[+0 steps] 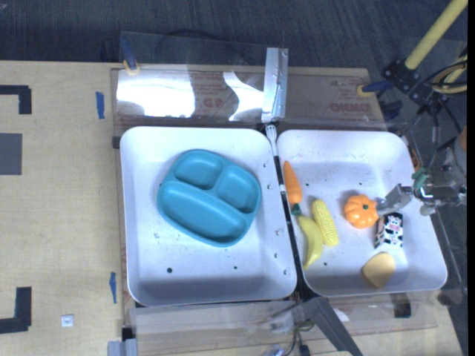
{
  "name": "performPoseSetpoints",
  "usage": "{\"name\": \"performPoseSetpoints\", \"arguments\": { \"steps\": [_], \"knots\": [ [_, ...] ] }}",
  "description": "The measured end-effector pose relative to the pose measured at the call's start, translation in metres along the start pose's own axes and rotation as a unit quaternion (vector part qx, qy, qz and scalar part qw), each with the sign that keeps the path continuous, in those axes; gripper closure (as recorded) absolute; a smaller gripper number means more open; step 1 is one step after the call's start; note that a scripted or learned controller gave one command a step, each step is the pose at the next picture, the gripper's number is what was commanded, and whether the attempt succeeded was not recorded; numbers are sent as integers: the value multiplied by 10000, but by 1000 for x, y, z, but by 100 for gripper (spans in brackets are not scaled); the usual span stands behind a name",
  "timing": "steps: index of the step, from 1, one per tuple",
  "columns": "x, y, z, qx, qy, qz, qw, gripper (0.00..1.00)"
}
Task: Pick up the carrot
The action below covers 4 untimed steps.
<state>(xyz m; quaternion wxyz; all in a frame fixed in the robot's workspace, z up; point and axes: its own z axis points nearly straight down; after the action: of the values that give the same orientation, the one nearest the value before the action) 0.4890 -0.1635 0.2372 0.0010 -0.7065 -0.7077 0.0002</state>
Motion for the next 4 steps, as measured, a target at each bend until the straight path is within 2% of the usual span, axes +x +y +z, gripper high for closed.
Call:
{"name": "performPoseSetpoints", "arguments": {
  "steps": [1, 2, 3, 4],
  "knots": [
    [21, 85, 92, 15, 2, -597, 9982, 0],
    [-35, 44, 150, -26, -17, -1532, 9882, 0],
    [21, 86, 150, -46, -10, -1356, 9908, 0],
    [20, 51, 150, -31, -3, -65, 10000, 0]
  ]
}}
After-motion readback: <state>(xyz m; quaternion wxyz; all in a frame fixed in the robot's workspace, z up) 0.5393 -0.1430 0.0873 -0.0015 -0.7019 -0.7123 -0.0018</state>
